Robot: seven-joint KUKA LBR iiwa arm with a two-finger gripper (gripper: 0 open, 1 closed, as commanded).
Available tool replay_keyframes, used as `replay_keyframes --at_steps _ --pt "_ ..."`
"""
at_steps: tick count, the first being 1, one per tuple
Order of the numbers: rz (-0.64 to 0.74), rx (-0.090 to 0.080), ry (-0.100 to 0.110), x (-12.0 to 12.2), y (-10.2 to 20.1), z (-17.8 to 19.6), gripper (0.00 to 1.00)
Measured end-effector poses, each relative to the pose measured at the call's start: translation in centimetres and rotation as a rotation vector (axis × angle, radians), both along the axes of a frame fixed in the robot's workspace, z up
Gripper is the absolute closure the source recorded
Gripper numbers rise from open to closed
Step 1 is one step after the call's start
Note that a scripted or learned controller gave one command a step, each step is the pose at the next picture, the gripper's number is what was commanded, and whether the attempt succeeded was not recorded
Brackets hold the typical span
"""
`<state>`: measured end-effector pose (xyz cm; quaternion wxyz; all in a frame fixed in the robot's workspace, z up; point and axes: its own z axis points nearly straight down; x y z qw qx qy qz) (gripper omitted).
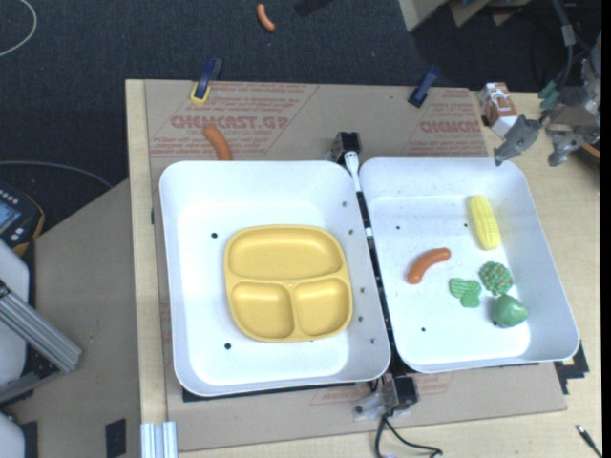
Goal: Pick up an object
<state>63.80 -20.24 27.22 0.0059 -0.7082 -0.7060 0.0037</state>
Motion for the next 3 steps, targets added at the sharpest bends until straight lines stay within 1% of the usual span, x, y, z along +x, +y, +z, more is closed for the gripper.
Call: replay_keyframes --at_steps 1,2,3 --pt "0.003 -0.003 -0.013 0.2 0.1 0.8 0.00" --pt "0.004 -0.002 -0.008 0.0 1.1 -4.4 0.00" --pt "0.004 -0.002 -0.009 0.9 0.6 -9.7 0.00"
